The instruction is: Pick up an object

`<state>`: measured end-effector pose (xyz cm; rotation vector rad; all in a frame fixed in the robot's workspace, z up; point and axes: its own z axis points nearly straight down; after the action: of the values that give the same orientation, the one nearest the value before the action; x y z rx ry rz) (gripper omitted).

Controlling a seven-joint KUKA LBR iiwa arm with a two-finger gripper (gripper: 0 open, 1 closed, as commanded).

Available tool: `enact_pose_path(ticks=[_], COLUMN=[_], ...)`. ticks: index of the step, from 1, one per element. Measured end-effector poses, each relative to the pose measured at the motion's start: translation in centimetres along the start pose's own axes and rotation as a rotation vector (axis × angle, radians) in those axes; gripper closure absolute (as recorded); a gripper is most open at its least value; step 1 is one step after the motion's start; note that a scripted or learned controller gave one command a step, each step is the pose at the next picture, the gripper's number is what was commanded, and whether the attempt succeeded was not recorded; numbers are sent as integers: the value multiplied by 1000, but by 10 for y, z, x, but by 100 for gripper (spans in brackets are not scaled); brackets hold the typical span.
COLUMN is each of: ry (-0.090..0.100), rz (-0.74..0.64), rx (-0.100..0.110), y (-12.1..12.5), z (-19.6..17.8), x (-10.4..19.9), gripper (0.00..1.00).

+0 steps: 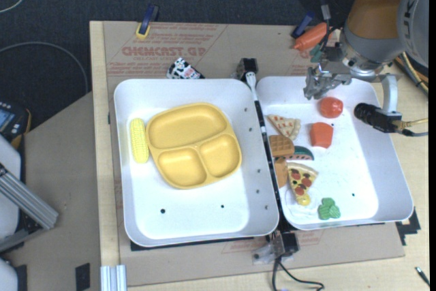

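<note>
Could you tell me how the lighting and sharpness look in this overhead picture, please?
In the camera view, the light is even and soft: the white bins look bright but keep their edges, the yellow divided plate shows only faint shading in its wells, and the end effector looks slightly soft against the sharper toy food.

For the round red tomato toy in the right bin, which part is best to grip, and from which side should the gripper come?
Grip the red tomato across its round middle, coming straight down from above. It lies alone on the bin floor, apart from the red block, so fingers probably fit on either side. The gripper hangs just beside it.
</note>
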<state>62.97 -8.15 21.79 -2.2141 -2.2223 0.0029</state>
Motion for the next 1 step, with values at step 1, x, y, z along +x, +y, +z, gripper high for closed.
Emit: enact_pose_path(ticks=[1], ry=[0], rz=[0], rx=[0], y=[-33], z=[-8], x=[45], gripper=[100])
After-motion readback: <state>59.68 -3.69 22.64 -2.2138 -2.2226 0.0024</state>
